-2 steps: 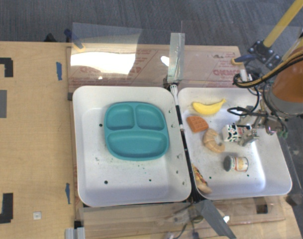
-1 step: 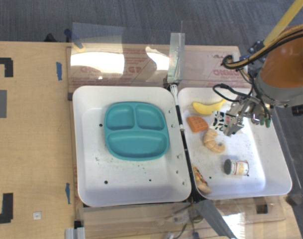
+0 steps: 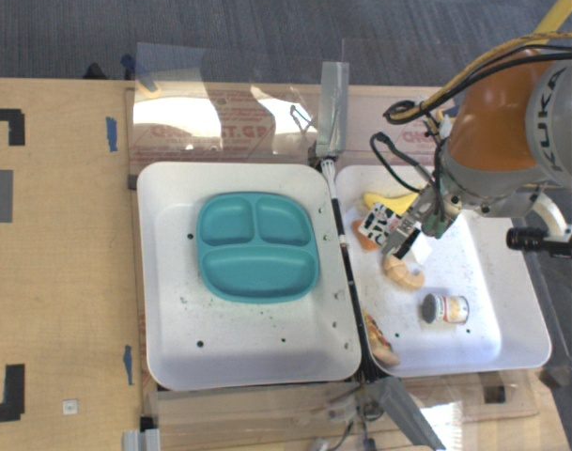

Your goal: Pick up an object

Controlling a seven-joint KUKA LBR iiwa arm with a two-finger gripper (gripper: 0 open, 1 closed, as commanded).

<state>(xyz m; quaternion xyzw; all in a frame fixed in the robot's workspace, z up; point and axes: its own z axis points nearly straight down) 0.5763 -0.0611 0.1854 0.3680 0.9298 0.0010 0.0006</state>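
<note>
My gripper (image 3: 398, 245) hangs low over the right bin (image 3: 511, 341), reaching in from the upper right. Its tip is just above a tan, bread-like piece (image 3: 405, 273) and beside an orange object with a black-and-white pattern (image 3: 371, 227). A yellow banana-shaped item (image 3: 387, 200) lies behind these, partly covered by the wrist. A small can (image 3: 445, 308) lies on its side toward the front of the bin. Another tan and orange piece (image 3: 380, 342) rests against the bin's front left wall. Nothing is visibly lifted.
The left bin (image 3: 163, 336) holds a teal divided plate (image 3: 258, 246). A grey divider (image 3: 344, 252) runs between the bins. The arm's orange band (image 3: 497, 120) and black cables (image 3: 408, 153) hang over the right bin's back half.
</note>
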